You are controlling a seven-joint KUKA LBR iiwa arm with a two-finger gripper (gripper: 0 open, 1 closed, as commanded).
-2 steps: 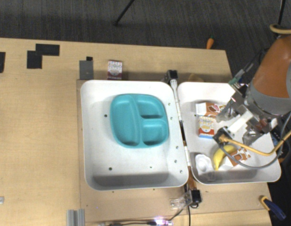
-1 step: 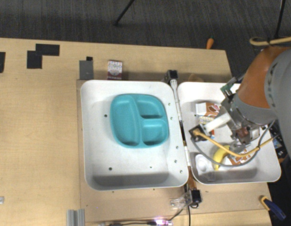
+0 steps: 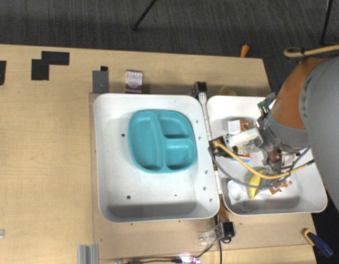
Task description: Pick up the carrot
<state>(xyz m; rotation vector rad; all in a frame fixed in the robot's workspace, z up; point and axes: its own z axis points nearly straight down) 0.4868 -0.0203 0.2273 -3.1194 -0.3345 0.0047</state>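
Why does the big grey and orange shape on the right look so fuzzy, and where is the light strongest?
In the camera view the arm sits close to the lens, so it is soft and out of focus. The teal tray is sharper. The white bins glare brightest near the left bin floor, with soft shadow along its near wall.
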